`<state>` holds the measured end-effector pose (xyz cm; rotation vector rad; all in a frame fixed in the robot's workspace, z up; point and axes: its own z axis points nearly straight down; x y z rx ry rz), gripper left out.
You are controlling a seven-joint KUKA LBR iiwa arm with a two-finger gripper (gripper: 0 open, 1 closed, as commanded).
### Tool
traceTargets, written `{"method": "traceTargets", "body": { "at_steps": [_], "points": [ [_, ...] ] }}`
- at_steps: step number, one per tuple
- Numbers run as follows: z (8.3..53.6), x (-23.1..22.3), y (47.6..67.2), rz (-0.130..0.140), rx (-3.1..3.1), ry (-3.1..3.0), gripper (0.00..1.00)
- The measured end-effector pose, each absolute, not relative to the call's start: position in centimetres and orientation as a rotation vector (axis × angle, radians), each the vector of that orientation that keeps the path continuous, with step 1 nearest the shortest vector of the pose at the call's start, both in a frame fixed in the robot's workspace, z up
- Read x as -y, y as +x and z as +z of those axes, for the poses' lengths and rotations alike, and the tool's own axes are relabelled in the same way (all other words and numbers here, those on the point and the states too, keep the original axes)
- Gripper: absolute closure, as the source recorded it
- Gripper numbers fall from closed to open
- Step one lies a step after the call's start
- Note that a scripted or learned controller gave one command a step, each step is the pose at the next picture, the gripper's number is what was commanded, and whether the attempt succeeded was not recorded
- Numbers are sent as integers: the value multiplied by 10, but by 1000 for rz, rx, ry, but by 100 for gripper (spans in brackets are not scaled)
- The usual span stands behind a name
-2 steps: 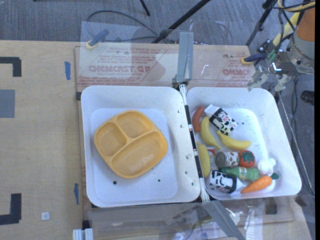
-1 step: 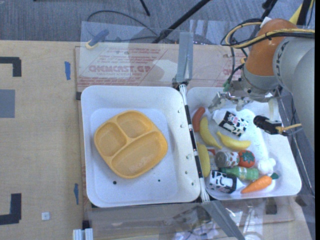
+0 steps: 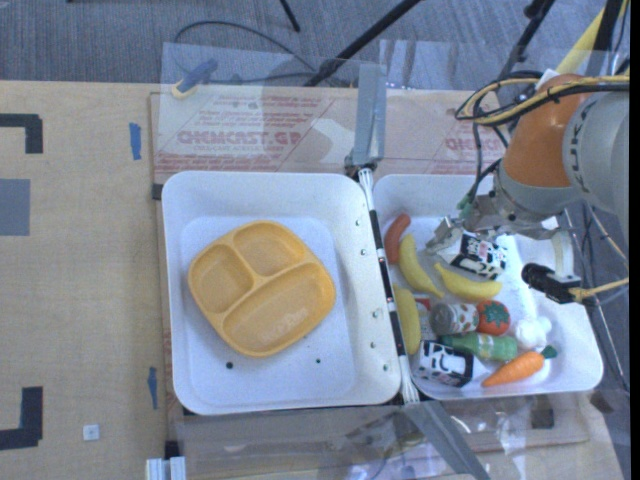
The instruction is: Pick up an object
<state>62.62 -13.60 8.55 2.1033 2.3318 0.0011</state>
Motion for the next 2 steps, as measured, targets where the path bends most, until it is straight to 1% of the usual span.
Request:
{"method": "traceTargets", "body": {
  "at_steps": [1, 2],
  "points": [
    [86, 173, 604, 0, -2426, 1999, 0],
    [95, 196, 574, 15, -2556, 1842, 0]
  ]
}}
